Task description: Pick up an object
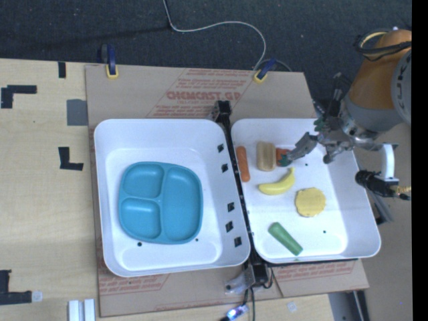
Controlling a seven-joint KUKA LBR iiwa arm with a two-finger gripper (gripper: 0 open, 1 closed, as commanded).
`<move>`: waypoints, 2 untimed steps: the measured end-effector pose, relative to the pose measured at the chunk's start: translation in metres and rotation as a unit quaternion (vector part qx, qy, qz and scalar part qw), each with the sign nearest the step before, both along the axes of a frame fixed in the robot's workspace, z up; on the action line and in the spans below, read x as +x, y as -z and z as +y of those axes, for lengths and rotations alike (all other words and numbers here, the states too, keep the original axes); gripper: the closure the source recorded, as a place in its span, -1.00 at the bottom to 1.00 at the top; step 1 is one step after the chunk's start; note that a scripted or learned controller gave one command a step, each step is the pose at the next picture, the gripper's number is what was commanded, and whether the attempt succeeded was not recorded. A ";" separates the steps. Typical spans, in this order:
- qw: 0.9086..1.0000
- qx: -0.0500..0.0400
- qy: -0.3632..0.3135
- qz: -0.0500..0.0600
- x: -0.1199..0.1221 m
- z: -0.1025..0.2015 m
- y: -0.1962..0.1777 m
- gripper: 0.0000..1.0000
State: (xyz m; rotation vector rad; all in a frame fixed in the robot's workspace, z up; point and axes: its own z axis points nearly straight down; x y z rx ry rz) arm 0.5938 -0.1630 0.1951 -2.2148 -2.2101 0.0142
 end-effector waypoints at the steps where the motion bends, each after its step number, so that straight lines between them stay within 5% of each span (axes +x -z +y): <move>1: 1.000 -0.001 -0.002 -0.007 0.003 0.000 -0.008 -1.00; 2: 1.000 -0.001 -0.002 -0.005 -0.005 0.006 0.041 -1.00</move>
